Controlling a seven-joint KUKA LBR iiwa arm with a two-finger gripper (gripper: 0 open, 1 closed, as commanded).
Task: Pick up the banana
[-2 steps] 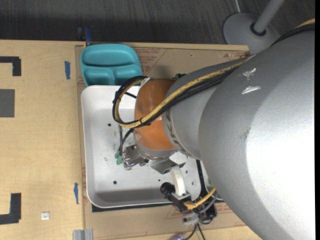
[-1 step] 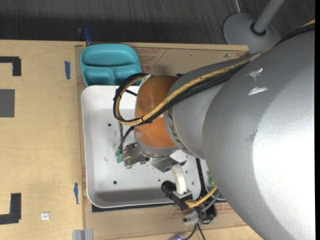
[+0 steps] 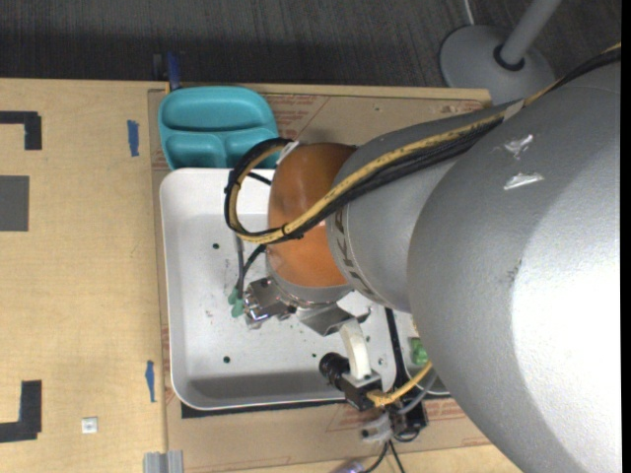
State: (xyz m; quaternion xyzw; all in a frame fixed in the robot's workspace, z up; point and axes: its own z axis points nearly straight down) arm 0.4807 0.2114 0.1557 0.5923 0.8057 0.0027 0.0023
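Blue tape marks (image 3: pixel 134 138) are sitting on the tan counter (image 3: pixel 79 264) at the far left. A teal tray (image 3: pixel 212 126) is lying just behind the white bin (image 3: pixel 192 294), touching its far rim. Small dark specks are dotting the bin's floor. The tool (image 3: pixel 246 305) is hanging low over that floor, with a green bit beside it. The grey arm (image 3: pixel 493 264), with its orange band (image 3: pixel 301 215) and yellow cable (image 3: pixel 394 156), is blocking everything to the right, so where the banana is lying cannot be told.
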